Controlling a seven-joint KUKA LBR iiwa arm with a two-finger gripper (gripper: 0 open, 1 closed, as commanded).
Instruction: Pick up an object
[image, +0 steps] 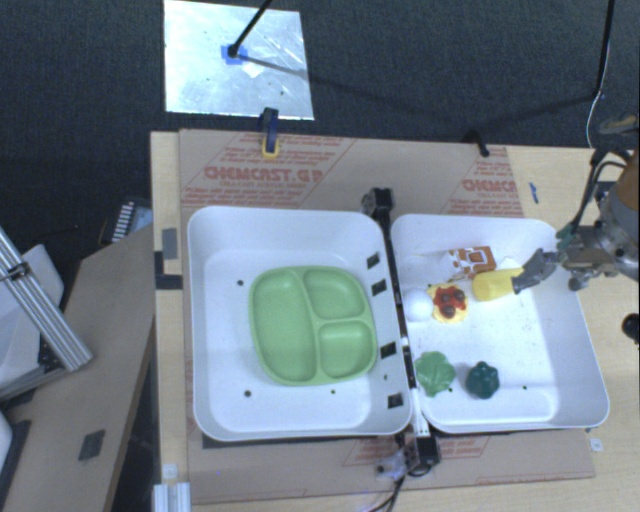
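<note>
The right bin (570, 400) holds several small objects. A yellow piece (493, 285) lies near its back, next to an orange and white box (472, 261). A red and yellow item (449, 302) and a small white ball (416, 305) lie further left. Toward the front sit a light green leafy toy (435, 372) and a dark green pepper-like toy (483, 380). My gripper (553, 277) hangs over the bin's right rear part, open, with nothing between its fingers. Its left fingertip (528, 274) is just right of the yellow piece.
The left bin (215, 250) holds a green divided plate (310, 325). A black divider with clips (385, 290) runs between the bins. The arm (615, 240) comes in over the right rim. A bare patch of bin floor (540, 340) lies front right.
</note>
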